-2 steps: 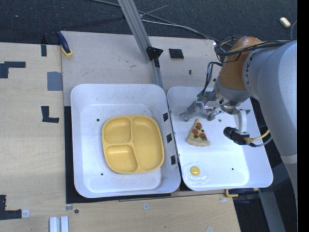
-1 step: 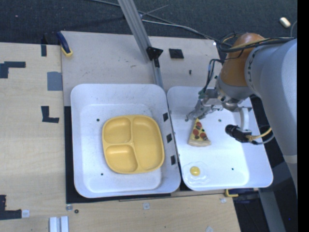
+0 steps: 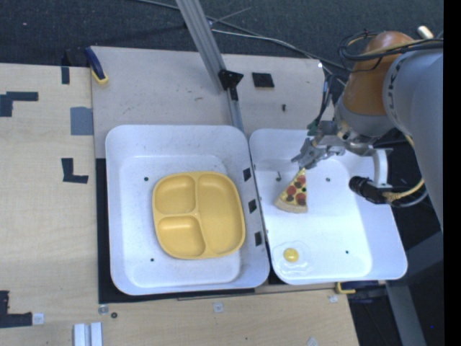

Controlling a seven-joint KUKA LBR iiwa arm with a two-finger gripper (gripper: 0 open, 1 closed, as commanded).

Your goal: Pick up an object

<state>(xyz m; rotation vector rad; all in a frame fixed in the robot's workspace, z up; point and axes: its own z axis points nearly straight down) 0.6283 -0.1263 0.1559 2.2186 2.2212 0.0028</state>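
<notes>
- The hand [image 3: 308, 157] hangs low over the upper left part of the right bin [image 3: 374, 254], its dark fingertips angled down and to the left, just above the pointed tip of a toy pizza slice [image 3: 294, 192]
- Whether the hand is released or clenched cannot be told from here; nothing shows between its fingers, so it should not be taken as grasping anything
- The pizza slice lies flat on the white floor of the right bin, near that bin's left wall; its tip points up toward the hand and its crust end faces the near edge, so its long axis runs roughly away from the camera, tilted slightly
- From the hand, the body of the slice lies just below and a shade to the left in the camera view; by this reading a small move along that line, then a descent, would bring the fingers across the narrow tip
- A small toy fried egg [image 3: 291, 255] sits well apart in the near left corner of the same bin, out of the way
- The left bin [image 3: 130, 265] carries a yellow divided plate [image 3: 198, 215], not near the hand
- The bin floor is smooth and shallow; a flat slice on it may slide or slip free, a likely risk
- Beneath both bins, the counter [image 3: 43, 186] is pale wood with dark tape marks, and a grey bar [image 3: 205, 38] slants in from above
</notes>
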